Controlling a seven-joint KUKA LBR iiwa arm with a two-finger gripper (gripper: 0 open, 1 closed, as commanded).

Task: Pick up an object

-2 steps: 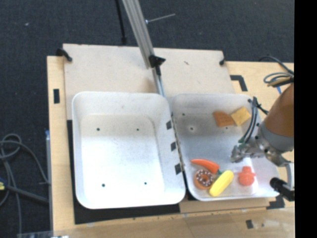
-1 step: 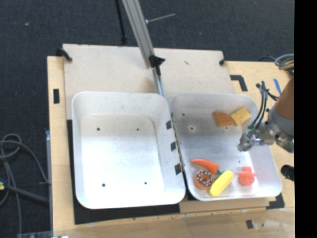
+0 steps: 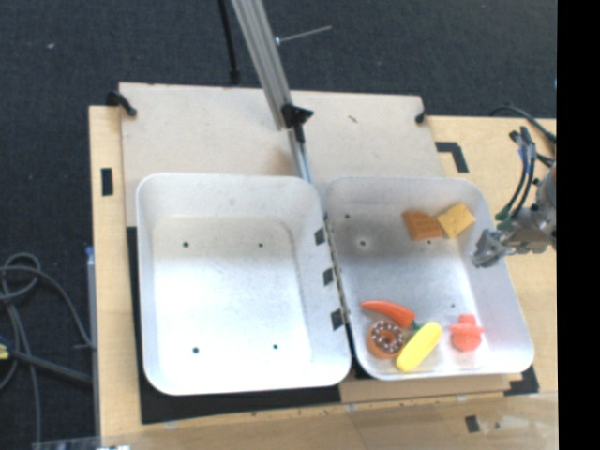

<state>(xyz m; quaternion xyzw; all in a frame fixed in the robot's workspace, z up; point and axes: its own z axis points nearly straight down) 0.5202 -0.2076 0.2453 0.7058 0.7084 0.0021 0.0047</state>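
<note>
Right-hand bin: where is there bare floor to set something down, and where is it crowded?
Bare floor runs through the middle of the right white bin, between the two tan blocks at the far wall and the cluster at the near wall: orange carrot, brown donut, yellow banana, red toy.

Single fixed camera, mounted high above the bench (image 3: 112, 411), looking down at a slant. Far enough to frame both white bins (image 3: 150, 204) whole plus surrounding dark floor (image 3: 94, 26).
</note>
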